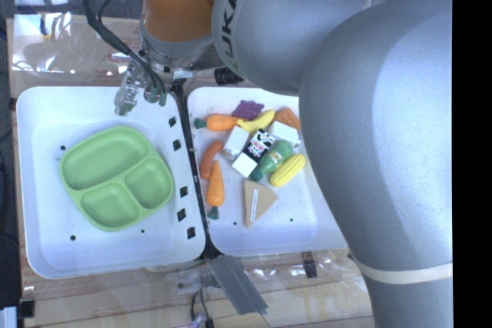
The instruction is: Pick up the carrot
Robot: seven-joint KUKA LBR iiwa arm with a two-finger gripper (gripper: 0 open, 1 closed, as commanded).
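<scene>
grey arm over right bin's far corner, hiding toys

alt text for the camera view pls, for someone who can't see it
A grey arm's gripper hovers over the far edge of the left bin, which holds a green tray. The right bin holds toy food: a carrot near the divider, corn, grapes and a small carton.
</scene>
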